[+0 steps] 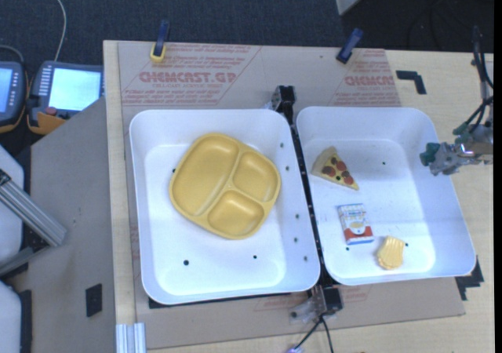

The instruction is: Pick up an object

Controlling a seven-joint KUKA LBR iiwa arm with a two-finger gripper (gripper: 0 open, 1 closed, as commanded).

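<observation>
Three small objects lie in the right bin (439, 210). A pizza slice (336, 169) with red toppings is near the bin's left wall. Below it lies a small white carton (355, 224) with blue and red print. A yellow crinkled piece (391, 252) rests near the front edge. My gripper (441, 157) hangs at the bin's right rim, well to the right of the pizza slice and apart from all three objects. I see nothing held in it.
The left bin (149, 210) holds a yellow divided plate (226, 185). A black clamp (284, 98) sits between the bins at the back. Blue clips (350, 45) hold the cardboard sheet under the bins. Cables (480, 112) hang above the gripper.
</observation>
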